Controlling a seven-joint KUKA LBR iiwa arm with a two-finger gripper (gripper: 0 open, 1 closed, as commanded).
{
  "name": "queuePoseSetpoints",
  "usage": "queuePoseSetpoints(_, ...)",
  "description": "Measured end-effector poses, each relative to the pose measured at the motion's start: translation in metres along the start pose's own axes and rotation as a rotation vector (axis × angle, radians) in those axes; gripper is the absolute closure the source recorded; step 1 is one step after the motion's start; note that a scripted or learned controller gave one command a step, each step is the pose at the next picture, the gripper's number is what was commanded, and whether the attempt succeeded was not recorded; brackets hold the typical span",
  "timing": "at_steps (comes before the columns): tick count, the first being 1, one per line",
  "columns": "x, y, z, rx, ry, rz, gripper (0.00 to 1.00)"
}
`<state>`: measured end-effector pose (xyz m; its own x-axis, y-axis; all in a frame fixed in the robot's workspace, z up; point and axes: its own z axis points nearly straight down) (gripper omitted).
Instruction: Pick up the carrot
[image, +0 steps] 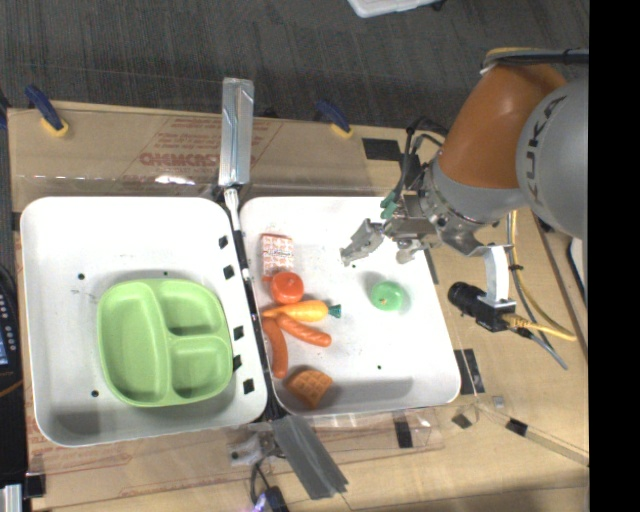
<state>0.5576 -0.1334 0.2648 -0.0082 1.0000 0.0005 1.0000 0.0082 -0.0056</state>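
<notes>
- Gripper (381, 243): metal, 2 fingers spread wide, nothing between; hangs over right bin (420, 370), upper middle.
- Carrot (304, 311): smooth tapered orange w/ green tip, lying flat in right bin's left part, touching tomato (287, 287) (round, glossy red).
- Sausages (304, 331): 2 reddish links just below the carrot.
- Green apple (388, 296): round, near gripper, apart from it.
- Left bin (60, 260): white, shallow; holds green plastic tray (165, 342), 3 compartments.
</notes>
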Motion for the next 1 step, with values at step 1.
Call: queuePoseSetpoints(1, 0.0064, -0.0109, 0.1237, 0.000, 0.000, -0.360, 0.00)
